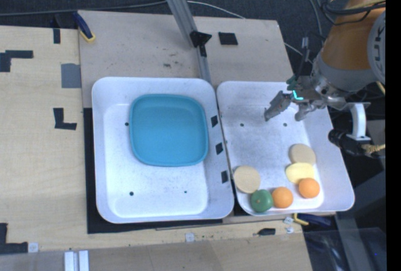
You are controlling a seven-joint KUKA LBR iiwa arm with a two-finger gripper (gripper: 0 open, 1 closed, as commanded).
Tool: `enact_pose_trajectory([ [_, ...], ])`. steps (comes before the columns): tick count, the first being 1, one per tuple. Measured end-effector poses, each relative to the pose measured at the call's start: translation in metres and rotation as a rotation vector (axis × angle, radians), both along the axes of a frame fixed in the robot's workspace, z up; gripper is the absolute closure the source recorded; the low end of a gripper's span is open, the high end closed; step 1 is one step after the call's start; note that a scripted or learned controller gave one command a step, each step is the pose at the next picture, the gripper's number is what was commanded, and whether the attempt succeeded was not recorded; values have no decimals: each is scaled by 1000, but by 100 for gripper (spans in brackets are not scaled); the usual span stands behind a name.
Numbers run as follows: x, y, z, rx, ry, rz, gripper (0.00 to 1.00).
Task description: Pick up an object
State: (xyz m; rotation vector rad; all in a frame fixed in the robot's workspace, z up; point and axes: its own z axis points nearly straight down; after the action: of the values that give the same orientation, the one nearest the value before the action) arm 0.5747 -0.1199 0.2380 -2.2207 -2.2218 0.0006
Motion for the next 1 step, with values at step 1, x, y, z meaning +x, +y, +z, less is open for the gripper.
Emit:
enact_pose_trajectory([
  [1, 0, 0, 0, 0, 0, 0, 0],
])
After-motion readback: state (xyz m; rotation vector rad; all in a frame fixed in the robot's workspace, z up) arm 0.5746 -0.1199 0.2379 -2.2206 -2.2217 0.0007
